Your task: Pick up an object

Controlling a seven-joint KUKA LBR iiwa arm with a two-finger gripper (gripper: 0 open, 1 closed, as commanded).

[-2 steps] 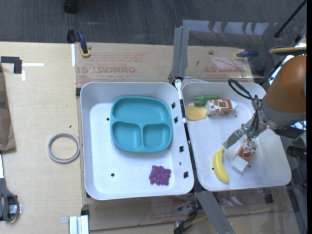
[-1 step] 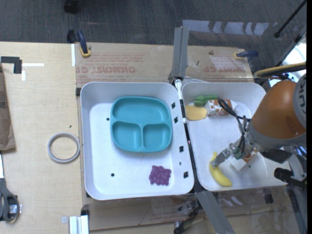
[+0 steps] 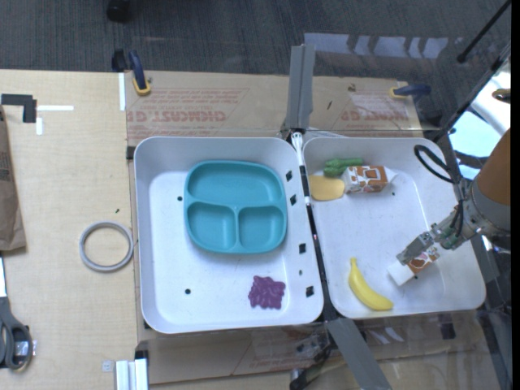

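Scissors [image 3: 14,341] cut off by left edge, handles alone in frame; brown paper bag [image 3: 10,185] also cropped at left; arm [image 3: 496,187] runs out at right; gripper [image 3: 416,260] fingers too small to resolve.

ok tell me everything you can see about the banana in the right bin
The banana is a small, curved yellow piece that looks like smooth plastic toy fruit. It lies flat on the floor of the right bin, near the front edge, one end pointing up toward the bin's middle and the other sweeping to the right. Nothing touches it. The gripper is off to its right, above a small white block, apart from the banana.
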